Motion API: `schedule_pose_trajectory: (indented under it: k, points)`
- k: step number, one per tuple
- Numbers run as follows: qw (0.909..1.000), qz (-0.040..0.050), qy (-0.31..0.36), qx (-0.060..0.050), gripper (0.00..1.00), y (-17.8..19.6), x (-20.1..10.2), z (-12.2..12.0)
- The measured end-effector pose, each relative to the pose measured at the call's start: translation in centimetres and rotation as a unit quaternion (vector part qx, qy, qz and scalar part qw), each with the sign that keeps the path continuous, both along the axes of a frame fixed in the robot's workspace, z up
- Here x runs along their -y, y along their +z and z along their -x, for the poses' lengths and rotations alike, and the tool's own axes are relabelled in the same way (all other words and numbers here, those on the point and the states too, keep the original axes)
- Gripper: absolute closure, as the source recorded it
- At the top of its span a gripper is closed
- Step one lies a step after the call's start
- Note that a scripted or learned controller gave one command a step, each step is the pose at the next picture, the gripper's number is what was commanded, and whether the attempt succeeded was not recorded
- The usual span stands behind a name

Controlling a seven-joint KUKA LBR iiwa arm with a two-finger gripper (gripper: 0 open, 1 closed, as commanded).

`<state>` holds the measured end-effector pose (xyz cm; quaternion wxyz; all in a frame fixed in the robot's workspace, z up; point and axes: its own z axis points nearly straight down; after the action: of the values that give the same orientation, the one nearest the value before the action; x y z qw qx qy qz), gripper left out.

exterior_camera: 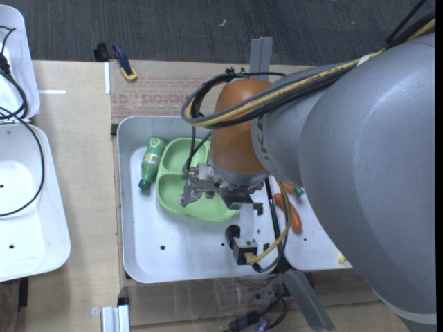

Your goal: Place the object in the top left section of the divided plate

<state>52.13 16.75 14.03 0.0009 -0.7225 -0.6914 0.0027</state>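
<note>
gripper [197,189] hangs over the green divided plate [173,185], grip state cannot tell; green bottle [149,161] lies in the bin [138,254] touching the plate's left rim, so approach low, square across its body.

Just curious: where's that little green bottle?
The bottle lies in the right bin, near its upper left corner, just left of the green plate.

bins [131,206] x2 | plate [173,189] x1 | bottle [149,161] x1 | carrot [294,216] x1
</note>
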Motion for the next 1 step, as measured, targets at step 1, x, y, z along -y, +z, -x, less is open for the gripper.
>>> schedule_pose_trajectory:
  k: [1]
  points:
    - [1.0,0.001,-0.003,-0.002,1.0,0.79,0.2,0.0]
